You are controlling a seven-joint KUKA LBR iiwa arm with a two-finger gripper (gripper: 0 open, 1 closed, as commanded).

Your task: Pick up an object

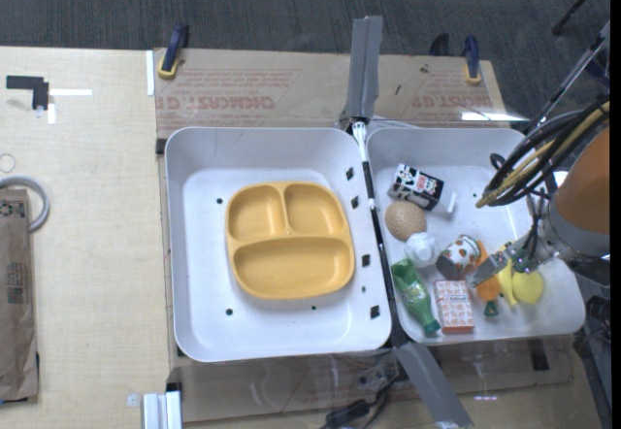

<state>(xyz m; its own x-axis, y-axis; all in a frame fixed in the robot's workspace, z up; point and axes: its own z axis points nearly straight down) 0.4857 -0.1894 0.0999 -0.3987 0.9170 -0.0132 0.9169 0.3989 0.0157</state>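
1. A yellow divided plate [289, 240] lies in the left bin [184, 252]
2. Right of the plate, the right bin [456, 141] holds a milk carton [418, 187], green bottle [415, 297] and red box [453, 306]
3. The gripper [514, 260] hangs over that bin's far side from the plate

a mustard-yellow three-compartment plastic plate [289, 241] sits in a white bin [194, 252], beside a black-and-white cow-patterned carton [417, 186], green plastic bottle [414, 294], tan egg-shaped ball [406, 219] and red-and-white patterned box [454, 306].
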